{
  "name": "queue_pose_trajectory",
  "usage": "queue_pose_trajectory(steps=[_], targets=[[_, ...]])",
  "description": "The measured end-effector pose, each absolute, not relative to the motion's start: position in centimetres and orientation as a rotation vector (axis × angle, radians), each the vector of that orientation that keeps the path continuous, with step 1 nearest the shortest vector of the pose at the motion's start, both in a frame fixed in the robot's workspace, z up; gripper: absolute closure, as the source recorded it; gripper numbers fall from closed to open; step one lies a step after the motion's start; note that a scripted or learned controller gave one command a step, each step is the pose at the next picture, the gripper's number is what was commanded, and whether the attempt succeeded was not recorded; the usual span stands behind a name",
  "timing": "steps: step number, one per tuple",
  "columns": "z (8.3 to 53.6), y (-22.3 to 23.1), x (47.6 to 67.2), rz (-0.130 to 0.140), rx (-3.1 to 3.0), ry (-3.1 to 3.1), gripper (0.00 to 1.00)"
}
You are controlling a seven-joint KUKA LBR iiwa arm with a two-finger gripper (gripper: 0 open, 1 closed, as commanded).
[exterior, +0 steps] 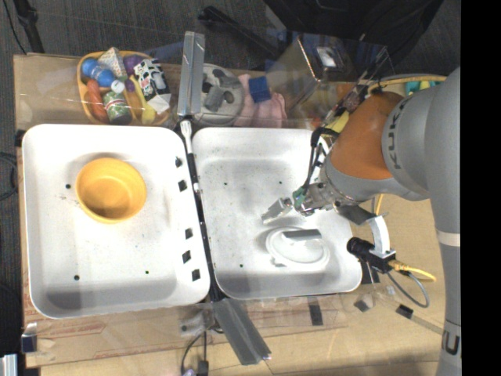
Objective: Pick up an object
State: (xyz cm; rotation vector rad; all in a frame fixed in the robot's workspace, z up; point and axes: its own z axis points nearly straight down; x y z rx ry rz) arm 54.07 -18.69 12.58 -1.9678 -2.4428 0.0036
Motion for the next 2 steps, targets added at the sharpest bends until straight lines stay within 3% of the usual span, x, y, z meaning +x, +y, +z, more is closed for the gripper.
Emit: queue_pose_trajectory(steps=[1,2], targets=[[9.3,-17.34,51.11,-0.005,-1.891,-2.516,0.0],[9.99,-17.44,51.2,-0.002,-1.886,-2.516,1.0]])
